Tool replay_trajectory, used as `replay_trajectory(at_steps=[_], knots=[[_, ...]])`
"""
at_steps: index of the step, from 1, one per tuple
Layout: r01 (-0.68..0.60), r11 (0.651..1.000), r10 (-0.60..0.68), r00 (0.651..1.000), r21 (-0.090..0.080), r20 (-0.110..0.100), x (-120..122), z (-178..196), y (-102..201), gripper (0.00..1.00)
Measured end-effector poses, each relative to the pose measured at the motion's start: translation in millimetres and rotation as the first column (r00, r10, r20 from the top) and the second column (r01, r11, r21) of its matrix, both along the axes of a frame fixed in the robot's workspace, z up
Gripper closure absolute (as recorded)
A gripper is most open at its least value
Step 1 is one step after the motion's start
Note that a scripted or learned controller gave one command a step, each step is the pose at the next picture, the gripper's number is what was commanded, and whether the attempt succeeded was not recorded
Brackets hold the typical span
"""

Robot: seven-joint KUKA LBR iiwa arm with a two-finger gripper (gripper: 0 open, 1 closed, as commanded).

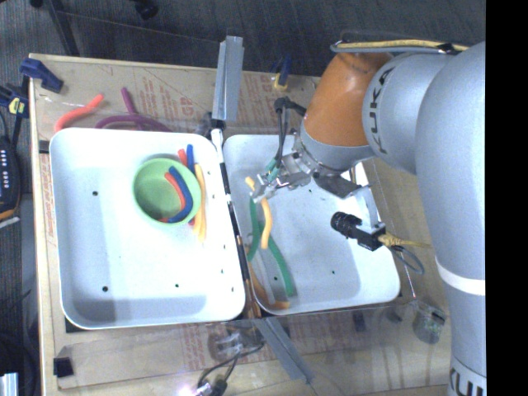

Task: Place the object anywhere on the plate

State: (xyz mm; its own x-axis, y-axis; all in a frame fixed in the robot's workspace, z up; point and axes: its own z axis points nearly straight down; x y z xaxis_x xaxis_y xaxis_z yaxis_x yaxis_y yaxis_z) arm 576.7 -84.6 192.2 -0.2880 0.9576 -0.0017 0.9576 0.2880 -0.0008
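Camera view, looking down at a slant. The gripper [266,185] hangs over the upper left part of the right bin [375,283], beneath the grey arm [429,114] with its orange band [346,85]. Whether it is parted or closed, and whether anything sits in it, cannot be told: the tip is small and cluttered with fittings at this angle.

Just below the gripper, lying along the right bin's left wall, are long thin objects: a yellow strip [266,221] nearest the tip, a green strip [279,262] running on from it toward the bin's lower edge, and an orange-brown strip [264,291] at the bottom corner. Their long axes run roughly away from the gripper, down the picture, tilted slightly to the right. The yellow strip's upper end appears to reach the tip, though contact is uncertain.

The green plate [153,186] lies to the left of the gripper, in the left bin [124,295], across the divider [233,221] between the two bins. It already carries coloured strips (red, blue, orange) on its right half [183,192]; a yellow one [200,213] lies along its right rim.

Judgement: the coming move turns on one relation. The candidate object lies directly under and below the gripper, long axis down the bin wall, while the plate lies leftward at about the same height in the picture. A carry would run left over the divider.
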Motion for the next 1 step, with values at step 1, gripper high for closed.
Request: replay_trajectory(at_steps=[1], knots=[[0.000,1.000,0.000,1.000,0.000,0.000,0.0,0.0,0.1,0.00]])
